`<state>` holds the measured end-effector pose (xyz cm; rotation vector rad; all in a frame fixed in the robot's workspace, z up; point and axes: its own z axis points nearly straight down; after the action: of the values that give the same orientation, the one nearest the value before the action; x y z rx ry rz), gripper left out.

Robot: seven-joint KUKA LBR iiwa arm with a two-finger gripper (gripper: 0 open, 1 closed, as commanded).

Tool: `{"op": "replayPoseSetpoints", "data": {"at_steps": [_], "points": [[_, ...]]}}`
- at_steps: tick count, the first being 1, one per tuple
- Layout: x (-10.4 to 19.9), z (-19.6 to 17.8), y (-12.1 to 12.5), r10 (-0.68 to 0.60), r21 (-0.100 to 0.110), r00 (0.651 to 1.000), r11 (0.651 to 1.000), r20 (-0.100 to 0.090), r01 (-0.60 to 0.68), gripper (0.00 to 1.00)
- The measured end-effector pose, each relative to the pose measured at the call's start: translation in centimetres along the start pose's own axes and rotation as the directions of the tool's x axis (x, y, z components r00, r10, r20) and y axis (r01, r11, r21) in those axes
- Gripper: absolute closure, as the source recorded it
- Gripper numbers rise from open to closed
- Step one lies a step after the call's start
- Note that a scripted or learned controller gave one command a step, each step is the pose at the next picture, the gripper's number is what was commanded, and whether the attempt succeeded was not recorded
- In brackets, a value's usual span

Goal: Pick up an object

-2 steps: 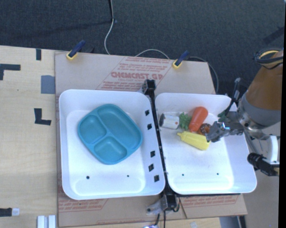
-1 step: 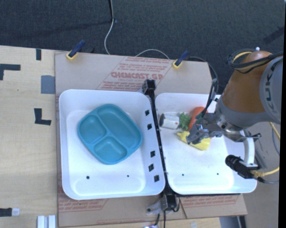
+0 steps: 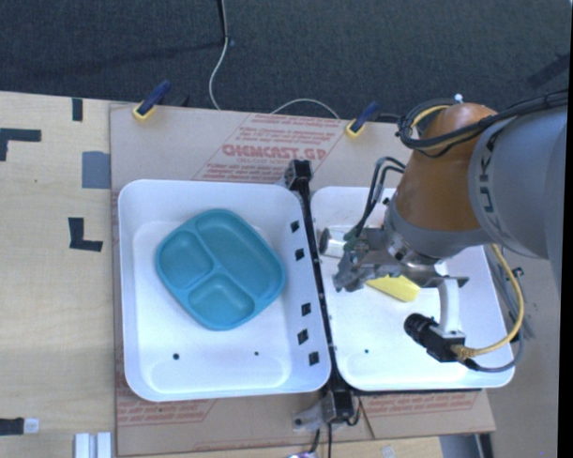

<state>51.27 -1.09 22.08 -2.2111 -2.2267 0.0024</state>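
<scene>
- Setting: we class this as a robotics lab bench.
- Evidence: an industrial arm (image 3: 476, 183) with loose cabling; two white bins (image 3: 135, 265) on a cardboard sheet (image 3: 271, 148) fixed by clamps (image 3: 151, 98); black tape marks (image 3: 80, 235) on the benchtop.

Bright, even overhead light, soft shadows, slightly soft focus throughout.

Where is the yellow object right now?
In the camera view, the flat yellow object lies in the right white bin, near its middle, partly hidden under the arm's pincer, across the divider from the blue sectioned plate.
</scene>
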Motion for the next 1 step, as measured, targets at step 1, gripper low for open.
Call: {"op": "replayPoseSetpoints", "data": {"at_steps": [1], "points": [[5.27,0.83,-0.68,0.000,0.001,1.000,1.000,0.000,0.000,1.00]]}}
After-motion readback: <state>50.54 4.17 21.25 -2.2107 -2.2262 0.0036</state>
